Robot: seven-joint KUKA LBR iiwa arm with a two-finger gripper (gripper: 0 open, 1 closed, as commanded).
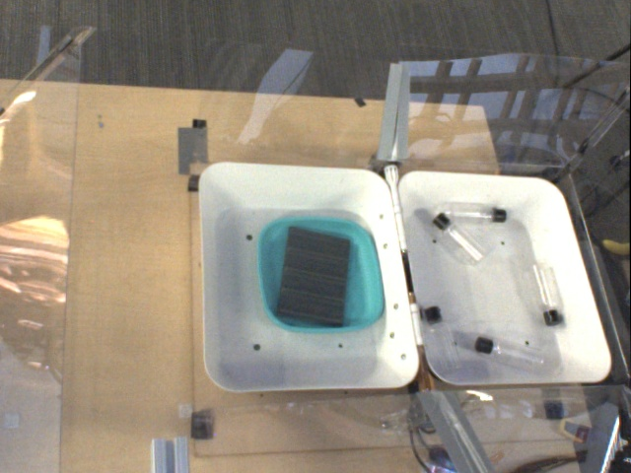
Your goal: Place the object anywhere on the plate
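Dark ridged block (315, 278) flat on teal plate (369, 264) — left bin (227, 264); tool state: cannot tell.

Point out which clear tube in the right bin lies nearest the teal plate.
The short angled tube at the bin's upper left; the other tubes lie farther right or along the bottom.

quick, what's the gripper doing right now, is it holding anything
Gripper: cannot be told from this view. The dark ridged block already lies on the teal plate in the left bin.
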